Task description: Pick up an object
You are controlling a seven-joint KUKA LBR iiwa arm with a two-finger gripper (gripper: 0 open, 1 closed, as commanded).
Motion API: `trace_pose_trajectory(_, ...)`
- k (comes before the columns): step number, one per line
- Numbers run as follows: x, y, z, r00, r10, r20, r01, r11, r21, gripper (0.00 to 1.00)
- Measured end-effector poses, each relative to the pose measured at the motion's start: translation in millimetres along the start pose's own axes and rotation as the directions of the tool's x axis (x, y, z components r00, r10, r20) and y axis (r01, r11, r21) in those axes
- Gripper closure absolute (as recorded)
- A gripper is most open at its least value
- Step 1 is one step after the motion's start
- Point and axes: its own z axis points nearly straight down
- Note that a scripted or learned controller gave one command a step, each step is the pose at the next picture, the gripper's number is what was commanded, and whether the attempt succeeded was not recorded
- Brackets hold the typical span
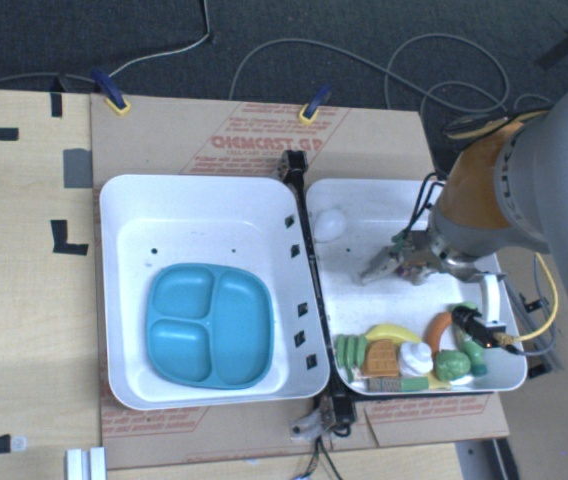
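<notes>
Over on the left, the wide cardboard sheet (pixel 254 143) with red printing covers the bench, pinned at its far edge by two blue-and-yellow clamps (pixel 112 93). On it sit the two shallow white plastic bins. The left bin (pixel 124 208) holds a light blue divided plastic plate (pixel 209 325) with three compartments, lying flat toward the near side of the bin.

A black divider strip (pixel 304 258) runs between the bins. Just past it, in the right bin (pixel 364 203), a small pale round object (pixel 329 224) rests near the far left corner, hard to make out against the white floor.

Along the near wall of the right bin lies a cluster of toy food: green ribbed pieces (pixel 349 351), a yellow banana-shaped piece (pixel 392 334), a brown block (pixel 382 360), a white piece (pixel 416 358), a green leafy piece (pixel 454 365) and an orange carrot-like piece (pixel 438 328), all crowded together and touching.

Above that cluster, mid-bin, the two-finger gripper (pixel 382 266) points left, low over bare bin floor, well apart from the toy pile. Its grey fingers seem drawn close together with nothing between them. Behind it the grey arm with the orange band (pixel 474 183) reaches in from the right.
</notes>
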Motion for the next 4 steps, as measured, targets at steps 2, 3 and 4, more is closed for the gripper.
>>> trace_pose_trajectory(2, -55, -54, 0, 1.0, -0.001, -0.003, 0.001, 1.0, 0.004, 0.0)
trace_pose_trajectory(3, -56, -53, -10, 1.0, 0.001, 0.0, -0.001, 1.0, 0.002, 1.0)
trace_pose_trajectory(4, -5, -32, 0, 1.0, -0.001, -0.002, 0.001, 1.0, 0.003, 1.0)
